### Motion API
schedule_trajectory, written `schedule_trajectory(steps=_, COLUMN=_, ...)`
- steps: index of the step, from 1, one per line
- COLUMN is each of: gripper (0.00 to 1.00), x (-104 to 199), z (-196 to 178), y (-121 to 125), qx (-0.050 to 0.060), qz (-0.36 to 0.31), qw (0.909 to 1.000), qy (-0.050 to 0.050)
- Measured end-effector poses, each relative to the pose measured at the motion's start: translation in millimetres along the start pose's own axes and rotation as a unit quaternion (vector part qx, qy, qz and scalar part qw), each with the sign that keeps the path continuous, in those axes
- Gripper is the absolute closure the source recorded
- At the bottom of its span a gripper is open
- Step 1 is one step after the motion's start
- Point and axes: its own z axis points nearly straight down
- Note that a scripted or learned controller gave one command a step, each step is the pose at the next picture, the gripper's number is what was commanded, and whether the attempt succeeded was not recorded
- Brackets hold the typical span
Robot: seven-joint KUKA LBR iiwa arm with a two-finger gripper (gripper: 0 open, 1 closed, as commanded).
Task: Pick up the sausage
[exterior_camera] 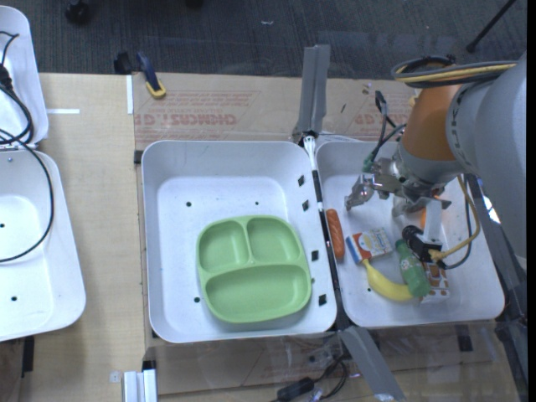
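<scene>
A green three-compartment plastic plate [250,269] is seen lowest in the view, in the left white bin [159,224], well left of the jaws.

In the right white bin [477,304], the orange-red sausage [336,232] is laid along the left wall, below and left of the jaws and apart from them. A yellow banana [387,285] and a green bottle [411,266] are found below the jaws. The grey two-finger gripper [362,194] is held over the bin's upper part, its jaws parted and nothing between them.
</scene>
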Motion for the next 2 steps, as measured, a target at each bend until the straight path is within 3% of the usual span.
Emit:
schedule_trajectory(steps=1, gripper=0.0, x=3, z=-1, y=13, qx=-0.001, qz=-0.061, qw=0.9981, qy=0.0)
schedule_trajectory(steps=2, gripper=0.0, x=-5, z=0, y=-6, qx=0.0, qz=0.082, qw=0.9966, qy=0.0)
